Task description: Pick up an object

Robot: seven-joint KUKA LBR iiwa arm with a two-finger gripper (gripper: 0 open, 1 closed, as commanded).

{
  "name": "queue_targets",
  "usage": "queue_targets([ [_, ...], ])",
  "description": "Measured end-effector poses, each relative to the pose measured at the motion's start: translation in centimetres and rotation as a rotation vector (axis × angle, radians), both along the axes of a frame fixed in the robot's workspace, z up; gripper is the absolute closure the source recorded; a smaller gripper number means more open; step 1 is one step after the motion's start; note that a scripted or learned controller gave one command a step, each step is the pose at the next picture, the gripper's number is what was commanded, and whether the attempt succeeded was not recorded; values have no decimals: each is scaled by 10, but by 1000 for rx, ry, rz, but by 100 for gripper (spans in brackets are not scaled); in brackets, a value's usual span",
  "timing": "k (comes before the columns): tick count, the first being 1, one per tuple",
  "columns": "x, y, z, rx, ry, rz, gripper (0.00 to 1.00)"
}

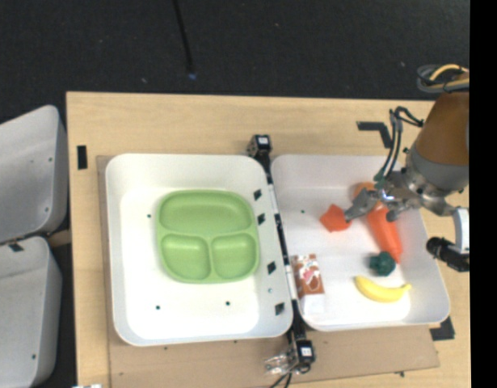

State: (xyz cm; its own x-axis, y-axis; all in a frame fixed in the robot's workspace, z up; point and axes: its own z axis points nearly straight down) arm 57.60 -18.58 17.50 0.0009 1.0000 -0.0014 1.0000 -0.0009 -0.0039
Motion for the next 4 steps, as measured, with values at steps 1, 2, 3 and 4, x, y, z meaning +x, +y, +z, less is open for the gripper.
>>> queue_targets([
  [1, 9, 2, -50, 0, -1, 2, 0],
  [2, 9, 1, -75, 0, -2, 0, 0],
  [3, 10, 0, -63, 0, -7, -2, 100],
  [4, 13, -1, 2, -1, -10, 3, 100],
])
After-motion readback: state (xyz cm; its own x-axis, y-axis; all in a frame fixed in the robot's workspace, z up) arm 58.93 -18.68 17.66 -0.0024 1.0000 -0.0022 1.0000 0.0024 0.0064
